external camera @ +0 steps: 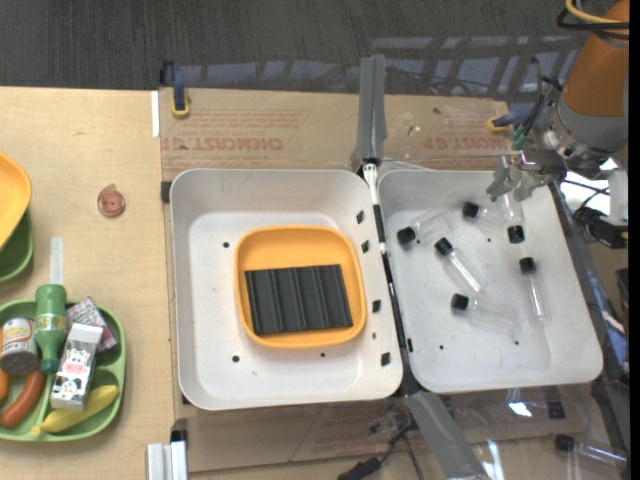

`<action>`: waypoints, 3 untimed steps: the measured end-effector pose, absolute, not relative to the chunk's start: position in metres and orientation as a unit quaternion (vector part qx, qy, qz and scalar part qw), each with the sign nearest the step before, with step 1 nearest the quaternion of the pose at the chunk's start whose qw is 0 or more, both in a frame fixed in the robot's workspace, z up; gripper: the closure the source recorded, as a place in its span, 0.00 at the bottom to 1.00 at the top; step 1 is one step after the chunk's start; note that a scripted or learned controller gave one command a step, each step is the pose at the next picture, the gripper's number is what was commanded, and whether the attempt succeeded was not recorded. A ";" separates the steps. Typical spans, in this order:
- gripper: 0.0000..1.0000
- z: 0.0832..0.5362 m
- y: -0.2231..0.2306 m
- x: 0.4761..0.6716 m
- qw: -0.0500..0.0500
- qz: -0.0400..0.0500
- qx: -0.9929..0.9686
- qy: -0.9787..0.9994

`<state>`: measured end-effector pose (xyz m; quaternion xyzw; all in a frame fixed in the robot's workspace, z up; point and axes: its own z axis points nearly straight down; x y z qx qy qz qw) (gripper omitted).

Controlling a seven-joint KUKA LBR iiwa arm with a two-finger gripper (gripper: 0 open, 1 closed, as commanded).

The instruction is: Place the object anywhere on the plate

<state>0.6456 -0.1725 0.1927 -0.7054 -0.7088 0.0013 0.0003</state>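
Note:
An orange plate [298,240] with a black ribbed insert [298,299] lies in the middle of the left bin [200,268]. Several clear tubes with black caps are scattered in the right bin [560,358]: one near the left wall [408,235], one in the middle [456,265], one at the right [532,288], one lower down [462,302]. My gripper [512,180] hangs over the far right corner of the right bin. Directly below it lies a clear tube with a black cap [515,232]. Whether that tube is touched is unclear.
A metal divider [372,118] runs between the bins at the back. On the wooden table to the left stand a green tray of toy food [60,368], an orange bowl [10,203] and a small pink disc [111,201]. Cables hang at the far right.

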 end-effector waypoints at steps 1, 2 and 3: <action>1.00 0.160 -0.223 0.659 -0.001 0.000 -0.591 -0.806; 1.00 0.265 -0.222 0.660 -0.002 0.000 -0.516 -0.856; 1.00 0.394 -0.222 0.660 -0.001 0.000 -0.452 -0.892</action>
